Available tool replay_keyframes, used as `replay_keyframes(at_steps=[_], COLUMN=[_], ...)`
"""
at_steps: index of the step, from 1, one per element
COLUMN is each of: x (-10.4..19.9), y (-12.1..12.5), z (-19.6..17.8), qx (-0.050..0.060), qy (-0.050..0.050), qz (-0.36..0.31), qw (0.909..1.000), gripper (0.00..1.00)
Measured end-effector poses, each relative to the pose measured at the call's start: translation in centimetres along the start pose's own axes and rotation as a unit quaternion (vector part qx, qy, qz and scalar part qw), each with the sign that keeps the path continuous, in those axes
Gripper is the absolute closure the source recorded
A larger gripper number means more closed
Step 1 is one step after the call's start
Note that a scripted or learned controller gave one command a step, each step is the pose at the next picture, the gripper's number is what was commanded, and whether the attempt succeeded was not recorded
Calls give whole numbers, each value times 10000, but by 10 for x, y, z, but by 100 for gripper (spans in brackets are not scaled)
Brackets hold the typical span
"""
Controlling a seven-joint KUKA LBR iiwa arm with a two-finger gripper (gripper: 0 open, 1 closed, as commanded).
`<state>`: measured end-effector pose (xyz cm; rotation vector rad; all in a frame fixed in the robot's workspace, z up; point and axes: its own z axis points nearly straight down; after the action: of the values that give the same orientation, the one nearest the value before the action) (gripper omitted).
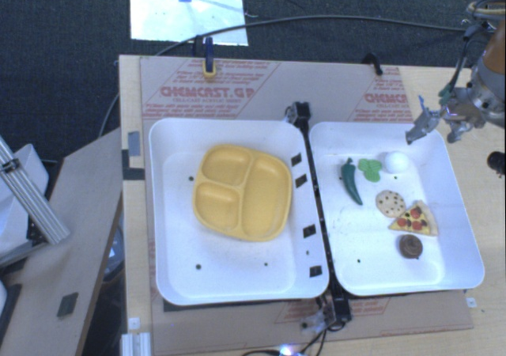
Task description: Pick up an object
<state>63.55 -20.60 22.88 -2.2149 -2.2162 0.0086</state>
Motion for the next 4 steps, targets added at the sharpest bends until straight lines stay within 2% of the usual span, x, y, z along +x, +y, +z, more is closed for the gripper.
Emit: replay_keyframes(at_steps=[1,3,4], x=[1,5,4], y=[3,2,4], z=[-8,117,142], qx=[-56,-37,-71], qy=[-13,-7,-18], qz=[-15,-9,-18], qw=[10000,10000,10000], gripper=[0,0,0])
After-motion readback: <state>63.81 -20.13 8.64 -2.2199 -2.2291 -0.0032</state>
